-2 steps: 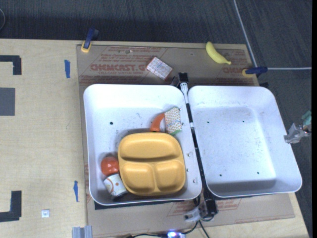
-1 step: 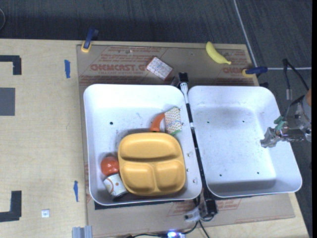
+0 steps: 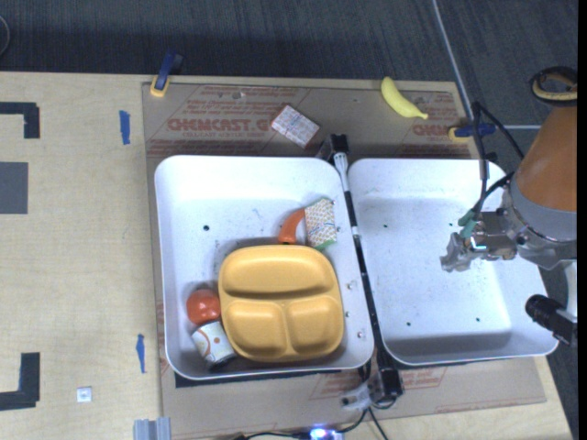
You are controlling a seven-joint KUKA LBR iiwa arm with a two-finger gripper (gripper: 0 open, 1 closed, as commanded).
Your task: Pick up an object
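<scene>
The left bin [image 3: 183,209] holds a yellow sectioned tray [image 3: 280,301], an orange piece [image 3: 291,226] next to a patterned packet [image 3: 320,223], a red-orange ball [image 3: 203,305] and a small white and orange can [image 3: 214,341]. My gripper [image 3: 456,257] hangs over the right bin [image 3: 413,337], near its right side, well away from all these objects. Nothing shows between its fingers.
A yellow banana [image 3: 403,99] and a small patterned card [image 3: 294,126] lie on the cardboard behind the bins. Blue clamps [image 3: 165,71] sit at the cardboard's corners. Cables run from the arm [image 3: 550,172] across the right bin's far corner.
</scene>
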